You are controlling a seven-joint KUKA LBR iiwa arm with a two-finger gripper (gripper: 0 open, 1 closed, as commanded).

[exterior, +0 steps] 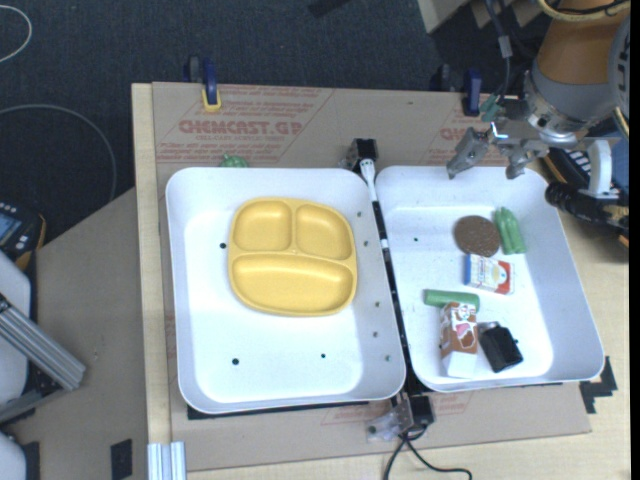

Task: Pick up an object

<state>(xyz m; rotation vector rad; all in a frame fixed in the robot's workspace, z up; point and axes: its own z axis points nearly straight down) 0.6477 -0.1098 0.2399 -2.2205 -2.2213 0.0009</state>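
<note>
- right now the gripper [490, 156] hangs over the far rim of the right bin [570, 298], its two fingers spread apart with nothing between them.
- up above it sits the grey wrist and the orange band [585, 13] of the arm, coming in from the top right corner.
- over in the right bin the objects lie clustered toward the middle and near side, all well apart from the gripper.
- a round brown disc [477, 234] lies nearest the gripper, with a green block [510, 230] touching its right edge.
- just below those is a small white and red packet [490, 272].
- next comes a green stick [451, 297], lying flat across the bin.
- below it a brown and white carton [459, 338] points toward the near rim, and a black block [500, 348] sits just beside it on the right.
- meanwhile the left bin [200, 298] holds a yellow divided plate [293, 256], three compartments, sitting flat toward the far half.
- both bins rest on a cardboard sheet [300, 128] with red lettering, side by side and touching along the middle.
</note>
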